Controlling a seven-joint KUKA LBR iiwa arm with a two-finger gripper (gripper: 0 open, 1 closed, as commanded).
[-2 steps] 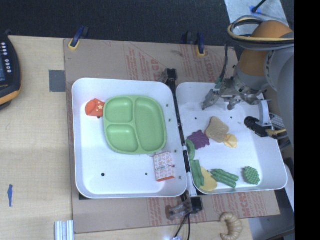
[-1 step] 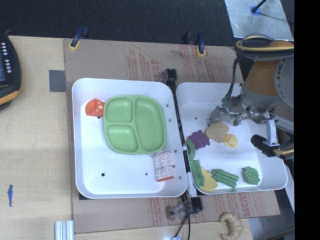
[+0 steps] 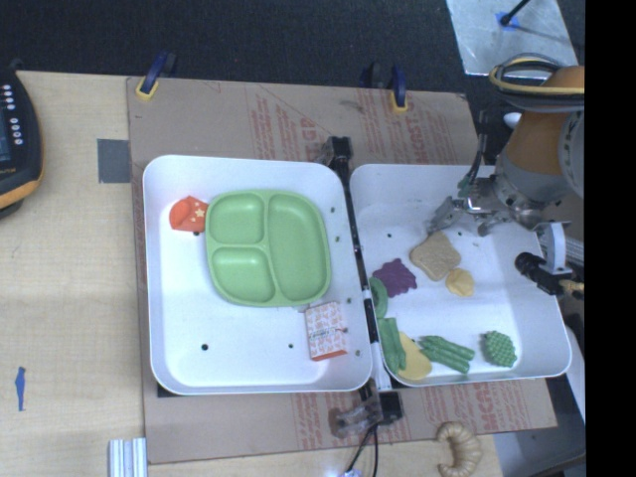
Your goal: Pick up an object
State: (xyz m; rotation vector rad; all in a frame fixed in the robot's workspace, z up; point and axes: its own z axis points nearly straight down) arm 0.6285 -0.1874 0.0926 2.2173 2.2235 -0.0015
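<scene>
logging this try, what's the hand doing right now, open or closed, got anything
Hand: over the right white bin, just above the tan slice of toy bread; open or closed cannot be told, and nothing is seen held.

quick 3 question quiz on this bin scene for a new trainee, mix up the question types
1. True or false: the green divided plate lies in the right bin.
2. Multiple choice: which item lies nearest the gripper? A) the slice of toast B) the broccoli piece C) the red item with a star
3. Fill in: the small red and white carton lies just below the plate, in the ____ bin.

Key:
1. False; the plate lies in the left bin.
2. A; the toast lies just below the gripper in the right bin.
3. left
</scene>
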